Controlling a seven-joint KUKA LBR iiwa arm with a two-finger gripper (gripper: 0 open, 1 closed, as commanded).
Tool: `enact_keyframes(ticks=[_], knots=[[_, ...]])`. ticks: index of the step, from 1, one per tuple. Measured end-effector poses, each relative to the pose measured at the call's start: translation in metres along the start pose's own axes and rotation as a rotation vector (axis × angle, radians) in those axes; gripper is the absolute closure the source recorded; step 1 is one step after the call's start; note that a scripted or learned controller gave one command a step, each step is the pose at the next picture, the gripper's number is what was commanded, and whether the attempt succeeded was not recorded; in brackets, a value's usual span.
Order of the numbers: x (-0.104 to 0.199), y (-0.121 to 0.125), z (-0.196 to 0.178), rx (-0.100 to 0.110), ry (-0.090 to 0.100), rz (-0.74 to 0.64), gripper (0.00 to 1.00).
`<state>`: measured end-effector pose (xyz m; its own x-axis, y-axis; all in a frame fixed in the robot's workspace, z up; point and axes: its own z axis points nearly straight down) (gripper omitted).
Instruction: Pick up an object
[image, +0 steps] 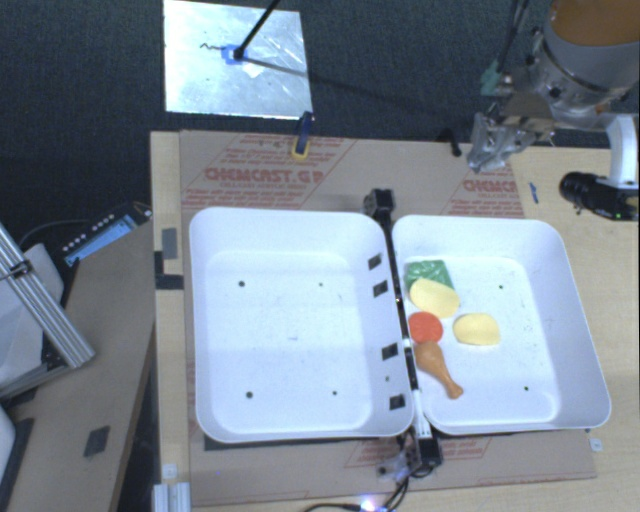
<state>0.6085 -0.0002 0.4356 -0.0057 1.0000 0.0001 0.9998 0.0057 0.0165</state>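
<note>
In the right bin (560, 300), several toy foods cluster near its left wall. A green piece (429, 271) lies farthest back, with a pale yellow piece (435, 296) against it. A red round piece (425, 326) and a brown drumstick (440, 368) sit in front of those. A yellow oval piece (477, 329) lies to the right of the red one. My gripper (490, 152) hangs high above the bench behind the right bin, well away from the objects, with nothing seen between its fingers.
The left bin (290, 320) adjoins the right one along a clipped centre seam (395, 320). A shiny metal sheet (237, 60) lies beyond the bench. An aluminium frame (35, 300) stands at the far left.
</note>
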Motion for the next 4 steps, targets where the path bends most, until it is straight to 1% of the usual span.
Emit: enact_keyframes(ticks=[1,2,3,4], knots=[[0.075,0.002,-0.024,0.011,0.003,-0.006,1.0],[0.14,0.007,-0.032,0.013,0.003,-0.005,1.0],[0.207,0.015,0.017,0.018,0.001,-0.004,1.0],[0.236,0.021,0.0,0.013,0.002,-0.001,1.0]])
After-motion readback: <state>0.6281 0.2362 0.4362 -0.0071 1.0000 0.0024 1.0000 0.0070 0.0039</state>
